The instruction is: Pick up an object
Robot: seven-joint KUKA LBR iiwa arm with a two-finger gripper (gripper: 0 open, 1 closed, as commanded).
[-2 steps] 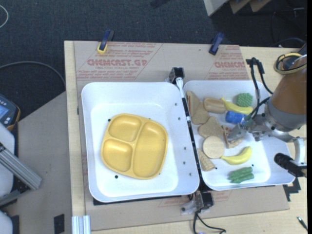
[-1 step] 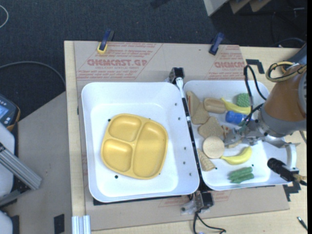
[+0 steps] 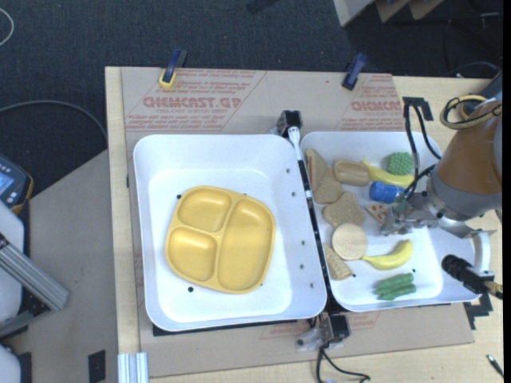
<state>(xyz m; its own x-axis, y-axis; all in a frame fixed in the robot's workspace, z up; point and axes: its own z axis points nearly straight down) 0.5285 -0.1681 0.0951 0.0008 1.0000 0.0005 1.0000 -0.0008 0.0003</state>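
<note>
**Inspector:** Camera view, right bin (image 3: pixel 423 295). Report the toy food.

**Assistant:** A yellow banana (image 3: pixel 390 255) lies in the near half of the bin, with a green bean bundle (image 3: pixel 395 286) just nearer the front rim. A round tan cracker (image 3: pixel 349 242) sits just left of the banana. Brown bread-like pieces (image 3: pixel 326 183) run along the bin's left wall. Toward the far side lie a tan roll (image 3: pixel 352 172), a blue cylinder (image 3: pixel 385 191), a second yellow banana (image 3: pixel 385 174) and a green knobbly ball (image 3: pixel 400 163).

**Inspector:** The pincer?

**Assistant:** The pincer (image 3: pixel 397 220) is low in the middle of the right bin, between the blue cylinder and the near banana. Whether it is parted or closed cannot be told; nothing is visibly between its tips. The grey arm (image 3: pixel 471 170) enters from the right.

**Inspector:** Surroundings?

**Assistant:** The left bin (image 3: pixel 152 214) holds a yellow divided plate (image 3: pixel 221 238). Both bins rest on a cardboard sheet (image 3: pixel 239 98) on the bench, held at its far edge by two clamps (image 3: pixel 170 69).
</note>
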